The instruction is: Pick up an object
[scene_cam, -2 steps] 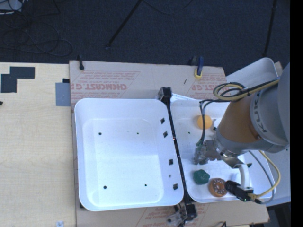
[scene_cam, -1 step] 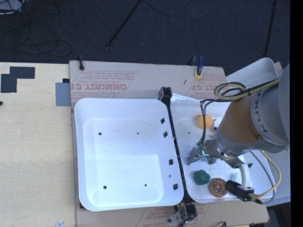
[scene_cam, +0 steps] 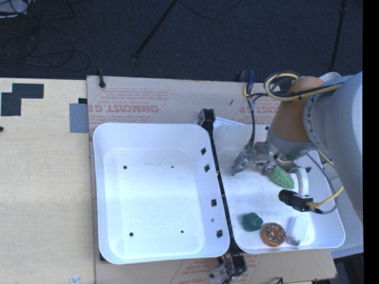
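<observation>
My gripper [scene_cam: 240,163] hangs low over the upper left part of the right bin [scene_cam: 331,241], pointing toward the divider between the bins. Its fingers stand open with nothing between them. A light green leaf-shaped object [scene_cam: 280,177] lies just right of the gripper, partly under the wrist. Further toward the front of the same bin lie a dark green lump [scene_cam: 251,221], a brown speckled donut [scene_cam: 273,234] and a small white object [scene_cam: 298,230].
The left bin [scene_cam: 106,158] sits beside the right one, joined by a black divider strip [scene_cam: 214,176]. A black connector and yellow cable [scene_cam: 296,200] hang from the arm over the right bin. Cardboard lies under both bins.
</observation>
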Robot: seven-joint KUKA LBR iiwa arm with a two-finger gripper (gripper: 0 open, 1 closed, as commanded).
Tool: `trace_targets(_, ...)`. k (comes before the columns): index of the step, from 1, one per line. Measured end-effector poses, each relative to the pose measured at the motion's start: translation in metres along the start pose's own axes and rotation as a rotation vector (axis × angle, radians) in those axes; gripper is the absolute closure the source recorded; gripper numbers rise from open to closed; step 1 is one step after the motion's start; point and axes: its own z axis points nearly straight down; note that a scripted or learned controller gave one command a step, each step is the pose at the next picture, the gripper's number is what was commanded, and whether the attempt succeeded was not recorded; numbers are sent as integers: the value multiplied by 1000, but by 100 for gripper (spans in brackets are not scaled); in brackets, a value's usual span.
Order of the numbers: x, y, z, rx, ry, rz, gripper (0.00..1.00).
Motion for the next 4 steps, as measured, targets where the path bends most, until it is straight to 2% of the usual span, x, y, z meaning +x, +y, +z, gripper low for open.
trace_targets(1, -2, 21, 1, 4, 2, -2, 0)
trace_targets(2, 12, 20, 1, 8, 3, 0, 0)
trace_targets(3, 10, 37, 4, 26, 6, 3, 0)
trace_targets(4, 12, 37, 4, 23, 5, 2, 0)
